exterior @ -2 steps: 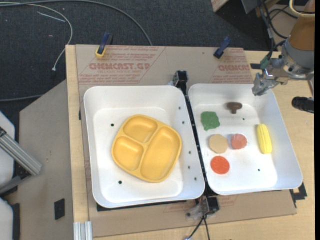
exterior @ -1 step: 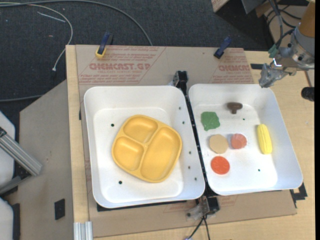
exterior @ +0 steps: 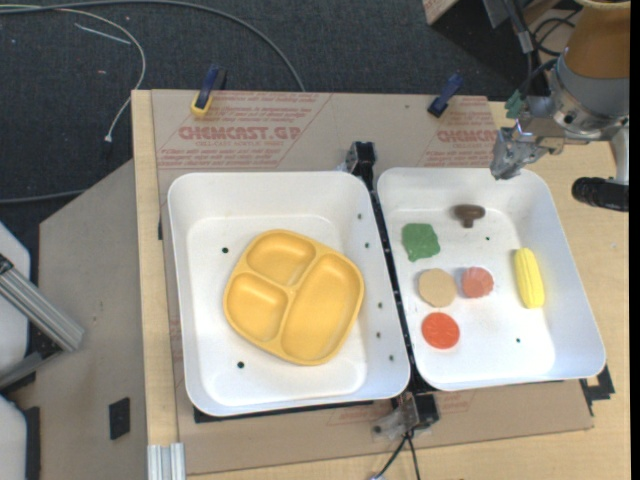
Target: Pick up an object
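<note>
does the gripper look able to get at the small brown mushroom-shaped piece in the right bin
Probably yes. The gripper hangs over the far edge of the right white bin, and the small brown mushroom-shaped piece lies apart from its neighbours, with nothing between.

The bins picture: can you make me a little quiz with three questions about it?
1. True or false: the yellow divided plate lies in the left bin.
2. Which toy lies nearest the gripper? A) the red tomato slice B) the brown mushroom C) the yellow corn cob
3. Fill in the missing word: the green toy lies in the ____ bin.

Key
1. True.
2. B. The mushroom lies at the far end of the bin, close to the corner that the gripper hangs over.
3. Right.
</note>
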Controlling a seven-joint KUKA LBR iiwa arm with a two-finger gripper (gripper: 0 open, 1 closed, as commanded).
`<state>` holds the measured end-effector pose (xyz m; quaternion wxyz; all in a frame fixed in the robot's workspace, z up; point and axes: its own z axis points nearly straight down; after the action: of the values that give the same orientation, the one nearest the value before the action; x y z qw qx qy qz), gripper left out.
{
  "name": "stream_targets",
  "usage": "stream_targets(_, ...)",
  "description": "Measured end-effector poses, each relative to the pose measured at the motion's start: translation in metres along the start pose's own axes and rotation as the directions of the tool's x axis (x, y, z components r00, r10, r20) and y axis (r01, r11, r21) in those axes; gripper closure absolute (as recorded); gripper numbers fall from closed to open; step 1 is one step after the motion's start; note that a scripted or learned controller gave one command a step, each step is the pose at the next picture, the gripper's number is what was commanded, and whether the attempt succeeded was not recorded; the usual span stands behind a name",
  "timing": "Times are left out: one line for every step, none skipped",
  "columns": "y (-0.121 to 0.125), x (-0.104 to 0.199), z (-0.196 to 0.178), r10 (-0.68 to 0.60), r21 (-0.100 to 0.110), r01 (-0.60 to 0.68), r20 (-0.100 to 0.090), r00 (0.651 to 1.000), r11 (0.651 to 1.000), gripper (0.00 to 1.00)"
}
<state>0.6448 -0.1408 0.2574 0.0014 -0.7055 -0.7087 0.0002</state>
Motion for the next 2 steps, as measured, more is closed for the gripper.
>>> stream_targets(0.001, 0.051, 0.015, 0.000, 0.001, 0.000, 0.000, 1.000, 1.000, 1.00)
stream_targets(-0.002, 0.106, 0.028, 0.001, 0.001, -0.001, 0.000, 1.000, 1.000, 1.00)
